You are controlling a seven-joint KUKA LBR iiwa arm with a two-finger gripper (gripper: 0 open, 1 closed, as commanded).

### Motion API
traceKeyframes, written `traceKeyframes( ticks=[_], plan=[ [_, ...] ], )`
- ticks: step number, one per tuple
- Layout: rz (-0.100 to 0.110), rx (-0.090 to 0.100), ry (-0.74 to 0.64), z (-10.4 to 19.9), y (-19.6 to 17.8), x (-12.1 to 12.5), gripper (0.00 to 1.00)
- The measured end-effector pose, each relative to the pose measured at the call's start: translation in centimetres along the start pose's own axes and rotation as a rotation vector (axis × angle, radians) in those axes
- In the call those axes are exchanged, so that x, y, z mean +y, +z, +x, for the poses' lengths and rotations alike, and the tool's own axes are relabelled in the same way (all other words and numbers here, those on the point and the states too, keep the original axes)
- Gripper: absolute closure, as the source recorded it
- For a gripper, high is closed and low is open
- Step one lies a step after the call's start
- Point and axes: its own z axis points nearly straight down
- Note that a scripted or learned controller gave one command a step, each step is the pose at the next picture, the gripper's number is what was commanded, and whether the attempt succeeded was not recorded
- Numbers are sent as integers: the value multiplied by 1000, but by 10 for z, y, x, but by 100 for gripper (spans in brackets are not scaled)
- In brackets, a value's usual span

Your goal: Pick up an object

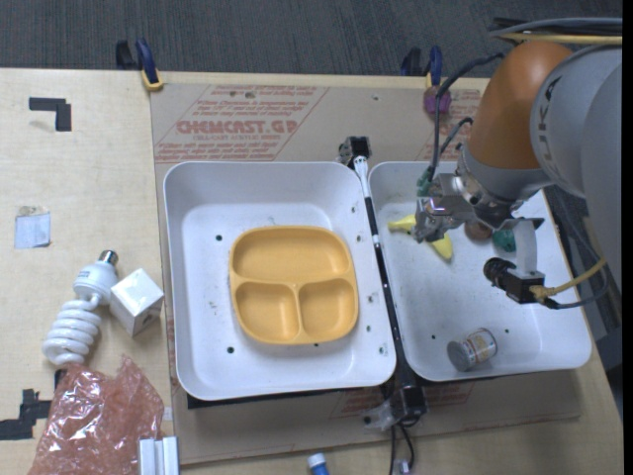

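Far left of the surface: white spiral bulb, long axis slanting from lower left to upper right, metal base uppermost. Touching or just beside its right flank: small white cube. Below both: crumpled pinkish plastic bag at the lower edge.

Left bin: holds one yellow divided tray, lying flat near the middle, wide compartment toward the far side, two smaller compartments toward the near side.

Right bin: yellow banana-like object in the far-left part, close to the wall shared with the left bin. Long axis running from upper left to lower right; one end pointing at the shared wall, the other toward the bin's middle. Middle portion covered by the hand. Small metal can on its side near the bin's near wall, well apart from the yellow object, axis roughly left to right with a slight upward tilt at the right end.

Arm: entering from the upper right, orange band above the wrist, wrist bent down over the far part of the right bin. Hand lowered directly onto or over the yellow object. Finger spread: cannot tell, tips too small and cluttered. Contact or grip on the object: cannot tell.
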Motion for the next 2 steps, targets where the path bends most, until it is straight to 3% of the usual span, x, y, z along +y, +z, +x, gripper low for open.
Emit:
traceKeyframes(
  ticks=[1, 2],
  plan=[
    [0, 0, 0, 0, 0, 0, 0],
    [0, 0, 1, -56, 26, 13, 0]
  ],
)
